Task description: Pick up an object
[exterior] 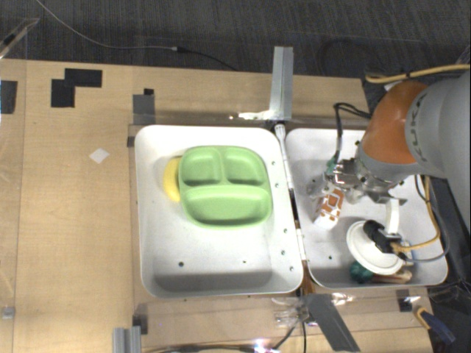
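My gripper (326, 191) hangs low over the left half of the right bin (309, 149), at the end of the grey arm with its orange band (388, 131). A small orange-and-white object (329, 207) lies right under the gripper, touching it or nearly so; whether it is held is unclear. A white round dish (362, 252) sits at the bin's front, with a small teal object (359, 272) and a brown piece (394, 276) beside it. In the left bin (213, 271) lies a green divided plate (223, 184), partly covering a yellow object (171, 181).
A metal post (282, 79) stands behind the wall between the two bins. Wooden bench surface (66, 219) stretches to the left. The arm's bulk covers the right bin's right side.
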`<state>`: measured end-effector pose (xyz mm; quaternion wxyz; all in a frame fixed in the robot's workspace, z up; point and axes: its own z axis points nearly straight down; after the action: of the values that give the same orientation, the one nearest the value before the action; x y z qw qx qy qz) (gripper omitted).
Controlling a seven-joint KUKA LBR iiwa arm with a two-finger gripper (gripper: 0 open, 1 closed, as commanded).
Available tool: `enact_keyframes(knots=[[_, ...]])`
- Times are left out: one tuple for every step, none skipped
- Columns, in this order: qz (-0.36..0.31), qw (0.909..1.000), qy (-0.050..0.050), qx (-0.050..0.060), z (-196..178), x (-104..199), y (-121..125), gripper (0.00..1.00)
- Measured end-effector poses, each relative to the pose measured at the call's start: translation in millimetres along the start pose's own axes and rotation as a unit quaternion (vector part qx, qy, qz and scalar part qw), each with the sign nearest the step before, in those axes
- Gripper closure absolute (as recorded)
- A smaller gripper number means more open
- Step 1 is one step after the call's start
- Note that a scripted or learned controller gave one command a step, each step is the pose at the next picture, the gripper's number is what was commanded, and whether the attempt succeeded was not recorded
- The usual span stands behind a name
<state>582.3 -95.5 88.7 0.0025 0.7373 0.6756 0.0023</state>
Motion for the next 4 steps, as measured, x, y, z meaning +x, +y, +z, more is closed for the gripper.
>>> enact_keyframes(knots=[[0.089, 0.9961, 0.0, 0.001, -97.0, 36.5, 2.9, 0.0], [0.086, 0.9963, 0.001, 0.0, -108.0, 37.7, 4.3, 1.0], [0.086, 0.9963, 0.001, 0.0, -107.9, 37.6, 4.3, 0.0], [0.049, 0.9988, 0.001, -0.002, -8.4, -16.7, -8.1, 0.0]])
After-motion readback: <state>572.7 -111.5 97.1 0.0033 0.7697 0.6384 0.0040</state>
